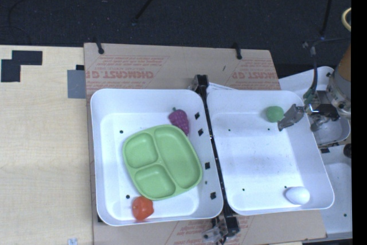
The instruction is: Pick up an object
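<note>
Gripper sat over the right bin, near its far right corner, the arm coming in from the right. The green ball lay on the bin floor just beside the finger seen there, on its left (touching or just apart, couldn't resolve it). Gripper state: could not tell. One grey finger was visible, angled down-left toward the ball; nothing was seen between the fingers.

Other items in the right bin: a white egg-shaped object in the near right corner, well apart from the gripper.

Left bin: a green divided plate lay at centre, purple grapes just beyond its far edge, and an orange-red object at its near left edge.
</note>
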You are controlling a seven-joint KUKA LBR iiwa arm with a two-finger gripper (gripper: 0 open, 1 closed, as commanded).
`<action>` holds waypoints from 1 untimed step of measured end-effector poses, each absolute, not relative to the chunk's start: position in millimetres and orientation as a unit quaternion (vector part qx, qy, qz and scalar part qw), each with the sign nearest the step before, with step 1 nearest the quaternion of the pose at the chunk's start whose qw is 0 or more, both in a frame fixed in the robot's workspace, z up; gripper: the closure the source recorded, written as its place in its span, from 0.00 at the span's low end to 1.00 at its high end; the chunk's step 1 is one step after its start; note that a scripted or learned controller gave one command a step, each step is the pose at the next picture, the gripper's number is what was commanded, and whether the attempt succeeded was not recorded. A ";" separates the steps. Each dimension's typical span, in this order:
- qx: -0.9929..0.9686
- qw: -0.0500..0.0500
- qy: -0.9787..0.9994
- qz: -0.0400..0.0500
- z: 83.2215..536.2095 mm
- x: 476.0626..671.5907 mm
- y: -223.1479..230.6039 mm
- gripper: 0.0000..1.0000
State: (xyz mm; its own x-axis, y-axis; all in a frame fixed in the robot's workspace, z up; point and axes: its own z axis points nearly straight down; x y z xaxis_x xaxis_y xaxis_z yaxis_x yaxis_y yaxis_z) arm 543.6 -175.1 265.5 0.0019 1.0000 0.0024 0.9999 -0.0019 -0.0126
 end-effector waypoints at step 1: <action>-0.707 0.001 -0.707 0.001 271.1 545.6 -175.1 0.00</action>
State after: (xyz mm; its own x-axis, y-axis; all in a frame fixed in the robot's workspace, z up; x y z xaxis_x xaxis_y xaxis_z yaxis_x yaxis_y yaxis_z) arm 545.6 -175.1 271.1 -0.0003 1.0000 0.0000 1.0000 0.0003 -0.0015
